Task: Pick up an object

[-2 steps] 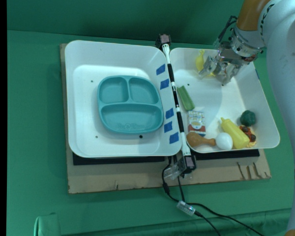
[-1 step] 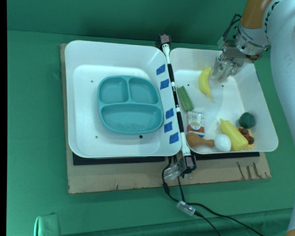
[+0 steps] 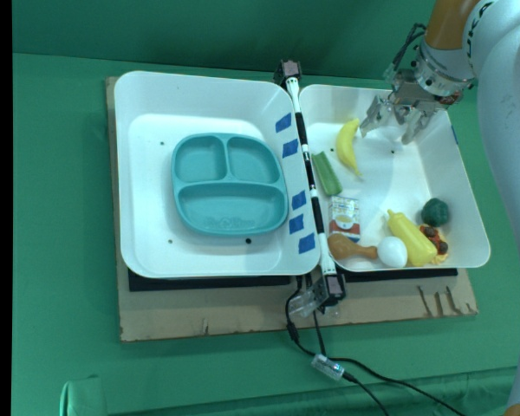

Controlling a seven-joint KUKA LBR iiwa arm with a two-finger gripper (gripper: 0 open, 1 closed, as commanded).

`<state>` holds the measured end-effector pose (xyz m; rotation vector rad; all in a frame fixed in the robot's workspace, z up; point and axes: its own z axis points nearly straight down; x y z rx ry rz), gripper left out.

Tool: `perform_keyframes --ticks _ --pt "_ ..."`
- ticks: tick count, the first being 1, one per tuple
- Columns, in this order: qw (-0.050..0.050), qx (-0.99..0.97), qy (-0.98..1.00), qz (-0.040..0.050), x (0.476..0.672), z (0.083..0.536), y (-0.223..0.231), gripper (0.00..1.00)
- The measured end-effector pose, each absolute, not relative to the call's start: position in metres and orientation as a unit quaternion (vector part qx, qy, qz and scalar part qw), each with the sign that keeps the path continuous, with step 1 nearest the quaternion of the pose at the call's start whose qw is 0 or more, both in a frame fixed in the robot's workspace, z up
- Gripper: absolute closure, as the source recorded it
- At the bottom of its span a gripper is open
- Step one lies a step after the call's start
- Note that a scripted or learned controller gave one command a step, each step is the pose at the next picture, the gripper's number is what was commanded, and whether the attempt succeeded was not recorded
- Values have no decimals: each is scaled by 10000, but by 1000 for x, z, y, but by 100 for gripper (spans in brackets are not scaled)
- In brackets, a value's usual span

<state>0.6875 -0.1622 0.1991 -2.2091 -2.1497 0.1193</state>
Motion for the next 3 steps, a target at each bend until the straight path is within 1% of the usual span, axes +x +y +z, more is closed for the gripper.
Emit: perform_keyframes --ticks 1,2,3 --pt "63 -7142 -6996 217 678 186 -141 0" --pt "-100 -7092 -7050 -32 637 187 -103 0" --pt "306 -7153 -6977 246 691 186 -109 0"
